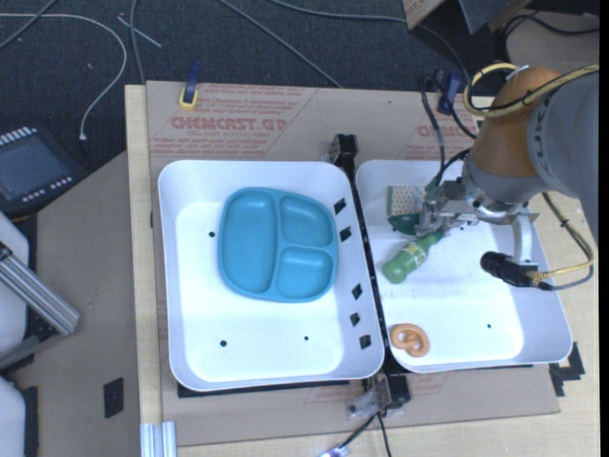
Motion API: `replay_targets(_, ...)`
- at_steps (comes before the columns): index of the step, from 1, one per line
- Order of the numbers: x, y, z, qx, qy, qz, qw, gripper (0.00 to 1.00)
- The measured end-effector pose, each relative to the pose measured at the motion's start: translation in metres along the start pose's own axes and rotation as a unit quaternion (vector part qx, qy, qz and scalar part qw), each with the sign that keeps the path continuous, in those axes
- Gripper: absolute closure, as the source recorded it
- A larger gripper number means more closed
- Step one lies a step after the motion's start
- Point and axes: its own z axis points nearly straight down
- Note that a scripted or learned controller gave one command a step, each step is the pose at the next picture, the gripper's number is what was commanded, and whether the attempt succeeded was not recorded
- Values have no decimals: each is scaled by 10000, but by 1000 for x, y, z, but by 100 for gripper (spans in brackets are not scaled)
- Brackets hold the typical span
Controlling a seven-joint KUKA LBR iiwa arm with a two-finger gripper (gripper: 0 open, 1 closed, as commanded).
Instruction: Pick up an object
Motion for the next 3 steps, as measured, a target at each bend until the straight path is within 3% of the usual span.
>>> replay_targets(1, -6, -5, -60, -39, -16, 4, 10000, 100)
replay_targets(2, -4, 5, -121, -48, -16, -11, 10000, 100)
replay_targets(3, -4, 7, -163, -38, -14, -8, 10000, 100)
